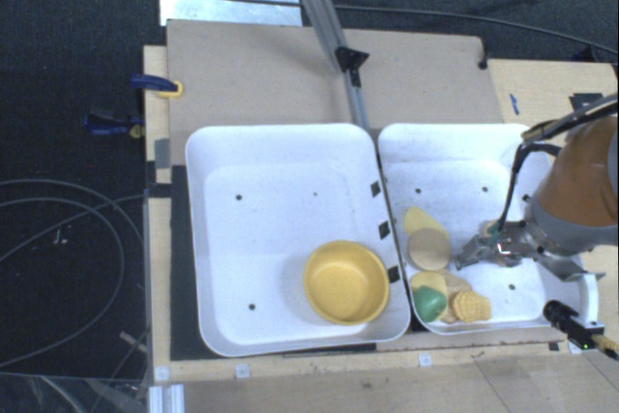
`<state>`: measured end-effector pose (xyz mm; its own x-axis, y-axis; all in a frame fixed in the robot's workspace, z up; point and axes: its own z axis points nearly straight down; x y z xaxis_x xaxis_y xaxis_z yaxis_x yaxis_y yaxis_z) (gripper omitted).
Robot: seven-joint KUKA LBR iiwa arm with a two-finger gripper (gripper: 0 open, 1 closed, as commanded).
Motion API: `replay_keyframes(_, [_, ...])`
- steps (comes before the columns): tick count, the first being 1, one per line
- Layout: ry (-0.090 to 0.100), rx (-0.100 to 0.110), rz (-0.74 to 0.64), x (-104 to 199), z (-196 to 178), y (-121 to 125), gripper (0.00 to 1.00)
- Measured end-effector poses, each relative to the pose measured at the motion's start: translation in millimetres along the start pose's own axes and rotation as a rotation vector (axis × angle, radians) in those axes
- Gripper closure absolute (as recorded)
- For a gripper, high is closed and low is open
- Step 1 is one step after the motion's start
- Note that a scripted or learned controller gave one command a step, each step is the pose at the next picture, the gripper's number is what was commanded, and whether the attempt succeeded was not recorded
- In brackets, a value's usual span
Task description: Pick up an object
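The claw [481, 251] sat low in the right bin [455, 150]; how far it was open could not be told. A tan cup [427, 242] lay at its nine o'clock.

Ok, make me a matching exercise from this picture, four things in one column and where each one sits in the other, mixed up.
Things:
1. round yellow plastic bowl
2. small green rounded toy
3. yellow toy corn cob
4. end effector

Places:
A. right bin, between the green toy and the bin's right side
B. left bin, near its front right corner
C. over the right bin, right of the tan cylinder
D. right bin, front left corner

Pairs: 1-B, 2-D, 3-A, 4-C
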<state>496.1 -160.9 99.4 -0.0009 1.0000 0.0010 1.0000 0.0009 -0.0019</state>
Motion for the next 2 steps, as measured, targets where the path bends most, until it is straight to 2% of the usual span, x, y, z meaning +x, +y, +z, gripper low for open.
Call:
replay_keyframes(1, [-0.002,-0.006,0.001,-0.5,6.8,1.7,0.0])
replay_keyframes(2, [-0.003,-0.008,0.001,-0.5,-3.5,2.4,1.0])
